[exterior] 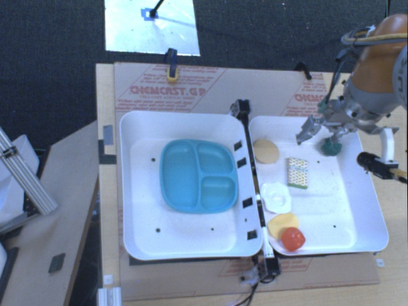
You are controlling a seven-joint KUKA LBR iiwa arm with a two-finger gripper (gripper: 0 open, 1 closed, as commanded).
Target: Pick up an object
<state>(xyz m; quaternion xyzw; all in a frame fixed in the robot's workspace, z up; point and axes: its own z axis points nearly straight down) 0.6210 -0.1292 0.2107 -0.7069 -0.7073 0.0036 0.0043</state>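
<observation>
Two grey metal fingers [322, 132] spread open, gripping nothing; small dark-green object [331, 147] just below; tan round disc [266, 150] well left.

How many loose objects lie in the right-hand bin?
6: a tan disc by the divider, a patterned sponge mid-bin, a white piece, a yellow piece, a red ball, and a green thing under the pincer, which may hide more.
</observation>
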